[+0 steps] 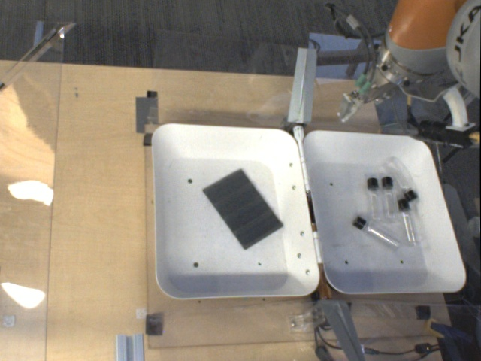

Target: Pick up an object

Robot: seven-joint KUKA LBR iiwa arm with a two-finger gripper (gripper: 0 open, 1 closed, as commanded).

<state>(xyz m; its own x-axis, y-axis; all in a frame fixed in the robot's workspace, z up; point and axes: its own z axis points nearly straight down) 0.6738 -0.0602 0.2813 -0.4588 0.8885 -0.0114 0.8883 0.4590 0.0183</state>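
A dark grey flat rectangular pad [243, 207] lies tilted in the middle of the left white bin [169, 224]. In the right white bin [436, 269] several small clear vials with black caps [386, 206] lie in a loose cluster right of centre. My gripper [352, 105] hangs from the orange-banded arm [428, 13] at the upper right. It is raised above the bench, just beyond the far left corner of the right bin. It is well away from the vials and the pad, and I see nothing in it.
A grey metal rail [302, 89] runs back from the gap between the bins. The wooden bench [83, 201] stretches to the left under a glass sheet with glare. Cables and dark hardware [443, 130] sit at the right bin's far right.
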